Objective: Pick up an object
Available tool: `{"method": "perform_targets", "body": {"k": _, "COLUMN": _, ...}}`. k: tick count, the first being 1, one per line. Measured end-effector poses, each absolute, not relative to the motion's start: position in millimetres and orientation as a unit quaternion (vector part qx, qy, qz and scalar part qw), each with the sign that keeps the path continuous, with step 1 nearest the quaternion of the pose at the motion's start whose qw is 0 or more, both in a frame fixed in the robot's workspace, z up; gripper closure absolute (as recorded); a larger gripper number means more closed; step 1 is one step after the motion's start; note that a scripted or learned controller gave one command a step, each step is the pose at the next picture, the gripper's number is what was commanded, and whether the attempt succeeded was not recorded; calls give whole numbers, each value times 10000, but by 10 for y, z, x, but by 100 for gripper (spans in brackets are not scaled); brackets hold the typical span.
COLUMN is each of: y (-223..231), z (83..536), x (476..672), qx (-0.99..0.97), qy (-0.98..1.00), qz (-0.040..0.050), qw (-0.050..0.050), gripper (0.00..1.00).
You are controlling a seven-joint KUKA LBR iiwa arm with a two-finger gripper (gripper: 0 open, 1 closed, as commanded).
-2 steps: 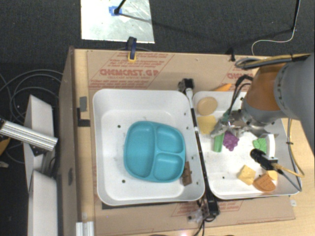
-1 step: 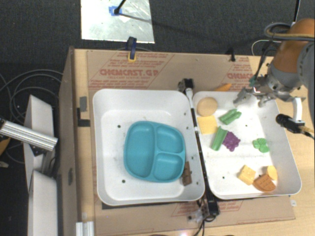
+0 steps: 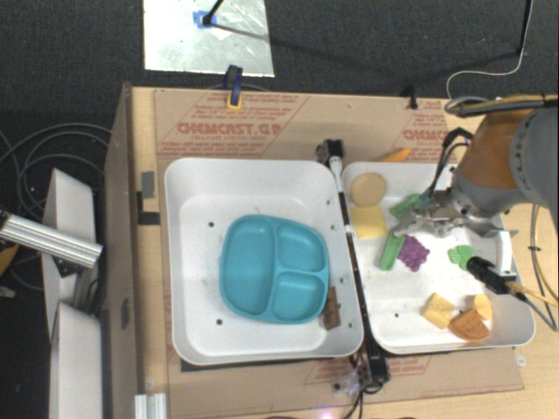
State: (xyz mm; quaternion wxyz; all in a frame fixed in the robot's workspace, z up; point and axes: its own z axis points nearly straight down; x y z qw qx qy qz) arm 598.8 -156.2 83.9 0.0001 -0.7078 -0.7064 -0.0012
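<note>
Objects lay scattered in the right bin [image 3: 524, 326]: nearest, an orange wedge [image 3: 470, 324] touching a yellow block [image 3: 437, 310], then a purple cluster [image 3: 413, 253], a green stick [image 3: 389, 251], a small green piece [image 3: 459, 255], and a pale yellow block [image 3: 369, 222] under a tan disc [image 3: 368, 188]. The left bin [image 3: 196, 234] held a teal divided plate [image 3: 274, 269]. Both sat on cardboard [image 3: 236, 120]; beyond lay dark carpet [image 3: 70, 42] with a foil sheet [image 3: 208, 24]. The gripper [image 3: 421, 219] hung over the right bin's middle; whether it was clenched, I could not tell.

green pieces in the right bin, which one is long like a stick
The green stick left of the purple piece; the other green piece, right of it, is short and stubby.
</note>
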Motion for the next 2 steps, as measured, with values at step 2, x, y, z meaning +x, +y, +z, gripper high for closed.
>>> {"method": "perform_targets", "body": {"k": 2, "y": -1070, "z": 866, "x": 4872, "qx": -7075, "qy": -7067, "qz": -20, "qw": -21, "gripper": 0}}
